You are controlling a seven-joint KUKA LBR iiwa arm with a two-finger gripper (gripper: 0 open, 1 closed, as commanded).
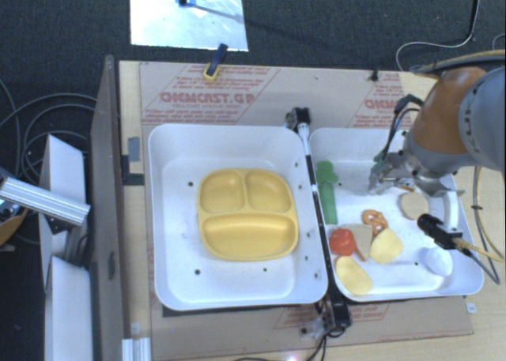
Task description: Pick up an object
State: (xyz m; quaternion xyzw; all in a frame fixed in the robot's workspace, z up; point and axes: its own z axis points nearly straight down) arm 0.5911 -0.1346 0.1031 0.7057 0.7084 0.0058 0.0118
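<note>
My gripper point(385, 179) hangs low over the back middle of the right bin point(348, 142), above bare white floor. An orange pretzel point(374, 219) lies just in front of it and a beige round piece point(412, 206) sits to its right. A long green vegetable point(325, 190) lies along the bin's left wall. Nearer the front are a red tomato point(341, 241), a tan slab point(363, 234), two yellow pieces point(386, 247) point(353, 275) and a white lump point(435, 260). Nothing shows in the gripper.
The left bin point(174, 272) holds a yellow divided plate point(247, 213) at its middle. A ridge point(314, 193) separates the two bins. The arm's orange band point(439, 118) looms over the right bin's back right corner.
</note>
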